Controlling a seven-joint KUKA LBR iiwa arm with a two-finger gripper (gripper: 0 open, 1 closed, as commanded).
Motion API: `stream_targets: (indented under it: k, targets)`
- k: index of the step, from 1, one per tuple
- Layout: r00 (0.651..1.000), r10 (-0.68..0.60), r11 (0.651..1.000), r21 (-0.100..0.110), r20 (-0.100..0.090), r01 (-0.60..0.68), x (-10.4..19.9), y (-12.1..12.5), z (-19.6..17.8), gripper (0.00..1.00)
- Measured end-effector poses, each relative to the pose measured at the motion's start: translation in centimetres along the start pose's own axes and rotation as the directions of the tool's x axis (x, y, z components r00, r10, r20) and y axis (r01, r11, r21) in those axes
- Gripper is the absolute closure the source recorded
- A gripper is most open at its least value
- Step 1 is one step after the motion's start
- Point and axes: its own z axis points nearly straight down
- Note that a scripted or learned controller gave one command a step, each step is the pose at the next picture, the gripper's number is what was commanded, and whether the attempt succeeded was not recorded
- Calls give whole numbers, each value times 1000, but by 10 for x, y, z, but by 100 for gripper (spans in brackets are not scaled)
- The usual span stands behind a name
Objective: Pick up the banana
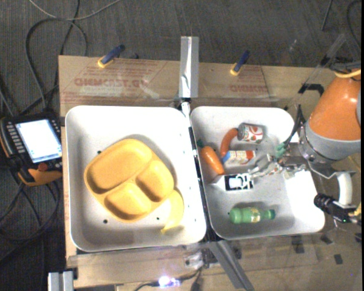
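The banana (175, 214) is seen in the left bin (79, 180), against the near right edge of the yellow divided tray (130, 177). The gripper (255, 173) is held over the right bin (297, 214), above a small dark box (238, 182); its grip state cannot be told

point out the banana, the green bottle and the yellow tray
banana (175, 213), camera view, on its curved middle beside the tray
green bottle (250, 214), camera view, on its body
yellow tray (128, 177), camera view, on the ridge between its compartments
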Motion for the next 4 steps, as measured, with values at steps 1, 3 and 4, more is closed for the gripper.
stream_targets:
  k: [1, 3, 4]
  targets:
    - [1000, -17, 1000, -2, 0, 17, 16, 5, 62, 0]
    - [993, 116, 993, 0, 3, -116, 165, -3, 13, 0]
    - [1000, 10, 1000, 2, 4, -10, 161, -22, 13, 0]
